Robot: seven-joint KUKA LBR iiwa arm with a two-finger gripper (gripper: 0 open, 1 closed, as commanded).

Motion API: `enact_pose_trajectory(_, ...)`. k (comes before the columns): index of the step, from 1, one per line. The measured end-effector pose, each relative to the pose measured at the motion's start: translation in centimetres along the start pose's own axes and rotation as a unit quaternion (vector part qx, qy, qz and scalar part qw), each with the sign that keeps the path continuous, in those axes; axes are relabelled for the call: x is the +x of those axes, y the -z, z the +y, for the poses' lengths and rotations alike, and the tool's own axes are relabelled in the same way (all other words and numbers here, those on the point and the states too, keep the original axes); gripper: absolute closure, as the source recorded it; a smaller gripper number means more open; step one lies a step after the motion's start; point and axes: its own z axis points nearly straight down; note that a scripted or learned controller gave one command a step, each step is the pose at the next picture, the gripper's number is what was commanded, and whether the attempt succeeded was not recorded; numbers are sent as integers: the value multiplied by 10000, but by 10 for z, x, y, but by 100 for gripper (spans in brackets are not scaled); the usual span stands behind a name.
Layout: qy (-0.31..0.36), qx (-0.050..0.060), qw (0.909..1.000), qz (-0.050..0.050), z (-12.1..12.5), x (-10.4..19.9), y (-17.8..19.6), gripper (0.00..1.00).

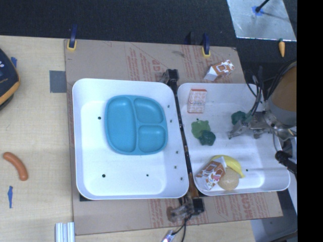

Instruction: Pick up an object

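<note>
Bins fill frame centre: left bin (pixel 91 135) holds blue divided plate (pixel 136 124). Right bin (pixel 262 180) holds gripper (pixel 237 132) at right, jaws spread, nothing between them, dark green piece (pixel 238 117) just above. Green broccoli toy (pixel 203 131) mid-bin; banana (pixel 233 163), snack packet (pixel 211 174) at lower edge; small carton (pixel 197 101) upper left. Sausage toy (pixel 16 165) on bench, far left.
</note>
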Motion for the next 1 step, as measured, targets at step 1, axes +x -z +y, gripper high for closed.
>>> enact_pose_trajectory(1, 13, 2, 10000, 2, 50, 27, 0, 0)
